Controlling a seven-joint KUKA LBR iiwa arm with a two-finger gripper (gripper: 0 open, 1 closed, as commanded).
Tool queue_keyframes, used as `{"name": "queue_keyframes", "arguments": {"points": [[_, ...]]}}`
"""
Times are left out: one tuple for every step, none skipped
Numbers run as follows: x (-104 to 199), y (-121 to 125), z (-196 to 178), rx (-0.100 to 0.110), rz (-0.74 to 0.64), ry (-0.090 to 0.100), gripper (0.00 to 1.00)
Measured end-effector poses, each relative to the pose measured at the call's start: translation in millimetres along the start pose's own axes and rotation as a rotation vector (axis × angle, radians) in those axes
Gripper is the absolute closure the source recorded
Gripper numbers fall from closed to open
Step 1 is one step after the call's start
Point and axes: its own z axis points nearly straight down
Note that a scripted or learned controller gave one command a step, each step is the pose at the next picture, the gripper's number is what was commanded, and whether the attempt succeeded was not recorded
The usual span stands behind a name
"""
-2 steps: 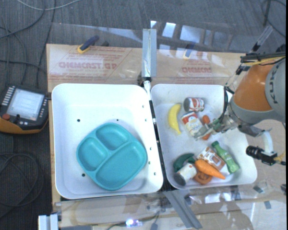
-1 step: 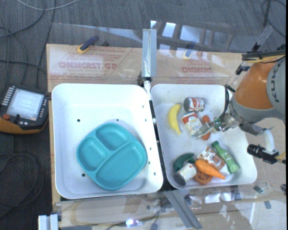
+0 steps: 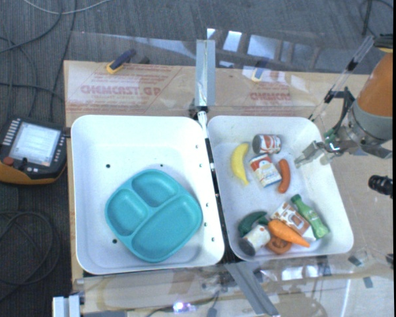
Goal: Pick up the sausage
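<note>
Sausage (image 3: 284, 176): we see it mid right bin (image 3: 330, 197), beside the carton (image 3: 265, 170).
Gripper (image 3: 315, 152): we find it fingers spread, grasping nothing, over the bin's right edge.

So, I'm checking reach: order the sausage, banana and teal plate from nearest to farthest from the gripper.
From the gripper, at the right bin's right rim:
1. Sausage, right bin, just left and below.
2. Banana, right bin's left side.
3. Teal plate, left bin.

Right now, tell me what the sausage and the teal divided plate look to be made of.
Sausage: probably moulded plastic toy food; its orange-red skin is uniform, smooth and faintly shiny. Teal divided plate: likely hard plastic, one even matte colour with softly rounded compartment ridges. Neither can be confirmed by sight alone.
</note>
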Motion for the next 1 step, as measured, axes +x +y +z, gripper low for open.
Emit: {"name": "queue_keyframes", "arguments": {"points": [[75.7, -26.1, 7.6, 0.002, 0.029, 0.003, 1.0]]}}
